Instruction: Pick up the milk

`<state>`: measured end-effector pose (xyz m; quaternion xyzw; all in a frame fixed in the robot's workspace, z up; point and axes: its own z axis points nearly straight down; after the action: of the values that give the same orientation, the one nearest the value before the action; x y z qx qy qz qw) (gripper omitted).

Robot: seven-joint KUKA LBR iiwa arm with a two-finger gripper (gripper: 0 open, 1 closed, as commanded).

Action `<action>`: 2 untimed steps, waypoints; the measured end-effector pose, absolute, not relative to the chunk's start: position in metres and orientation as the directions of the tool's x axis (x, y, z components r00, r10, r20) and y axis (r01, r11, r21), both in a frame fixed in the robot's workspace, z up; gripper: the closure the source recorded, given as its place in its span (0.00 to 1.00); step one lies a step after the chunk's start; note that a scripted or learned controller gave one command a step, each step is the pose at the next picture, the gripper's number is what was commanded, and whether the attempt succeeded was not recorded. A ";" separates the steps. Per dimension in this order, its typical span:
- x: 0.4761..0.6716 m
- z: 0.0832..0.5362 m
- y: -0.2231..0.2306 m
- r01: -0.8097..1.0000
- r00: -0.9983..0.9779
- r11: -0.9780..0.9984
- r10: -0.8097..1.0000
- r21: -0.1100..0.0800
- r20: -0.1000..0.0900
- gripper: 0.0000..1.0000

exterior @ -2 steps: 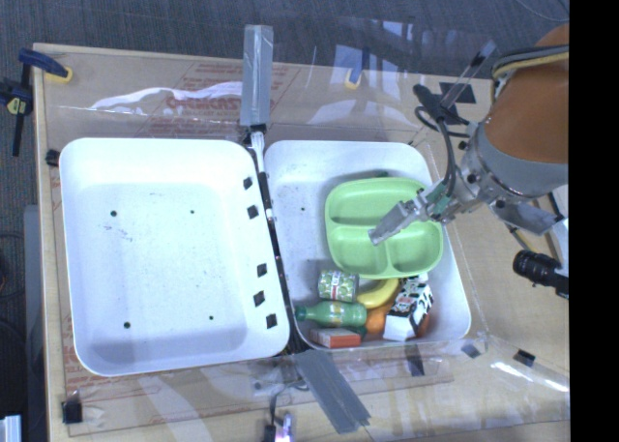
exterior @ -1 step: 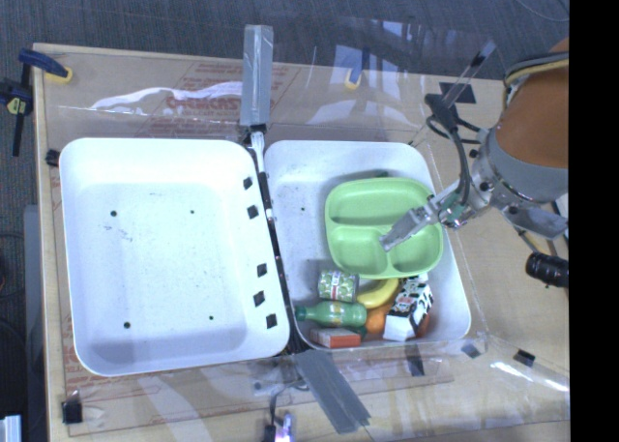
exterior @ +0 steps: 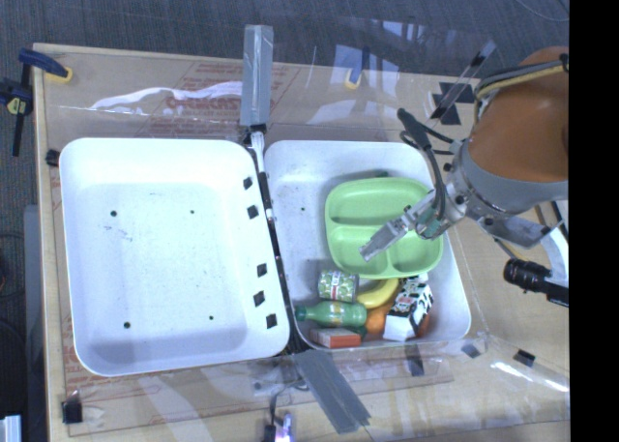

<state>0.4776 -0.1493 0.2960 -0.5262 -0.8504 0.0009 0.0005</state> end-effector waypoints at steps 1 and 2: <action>0.477 0.249 -0.204 0.796 -0.605 0.605 0.796 -0.002 0.002 0.00; 0.510 0.189 -0.186 0.729 -0.684 0.684 0.729 -0.002 0.002 0.00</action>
<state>0.5105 -0.1857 0.1888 -0.3973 -0.9177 0.0003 0.0014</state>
